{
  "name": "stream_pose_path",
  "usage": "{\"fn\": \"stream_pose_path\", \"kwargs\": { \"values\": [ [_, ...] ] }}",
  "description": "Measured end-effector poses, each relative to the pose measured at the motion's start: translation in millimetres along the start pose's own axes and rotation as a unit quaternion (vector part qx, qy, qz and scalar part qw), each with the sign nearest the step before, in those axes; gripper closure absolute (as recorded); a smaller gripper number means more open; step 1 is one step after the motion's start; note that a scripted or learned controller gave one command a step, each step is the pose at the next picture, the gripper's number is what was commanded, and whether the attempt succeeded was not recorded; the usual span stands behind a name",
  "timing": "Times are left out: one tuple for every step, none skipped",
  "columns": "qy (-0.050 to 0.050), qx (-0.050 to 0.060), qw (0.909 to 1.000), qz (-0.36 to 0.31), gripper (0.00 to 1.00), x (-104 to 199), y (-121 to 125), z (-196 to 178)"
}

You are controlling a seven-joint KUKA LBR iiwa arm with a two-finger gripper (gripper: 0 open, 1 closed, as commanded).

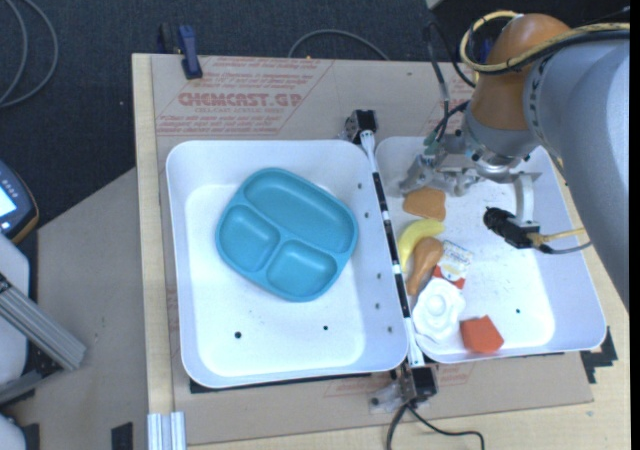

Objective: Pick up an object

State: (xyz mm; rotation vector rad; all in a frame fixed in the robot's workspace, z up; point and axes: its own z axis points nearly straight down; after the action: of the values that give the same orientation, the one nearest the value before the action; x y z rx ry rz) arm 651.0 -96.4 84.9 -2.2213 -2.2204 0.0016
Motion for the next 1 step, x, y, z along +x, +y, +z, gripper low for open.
{"fn": "stream_pose_path", "kwargs": {
  "values": [
    [0.000,-0.001,1.0000,0.000,0.00,-2.6,2.7,0.2]
  ]
}}
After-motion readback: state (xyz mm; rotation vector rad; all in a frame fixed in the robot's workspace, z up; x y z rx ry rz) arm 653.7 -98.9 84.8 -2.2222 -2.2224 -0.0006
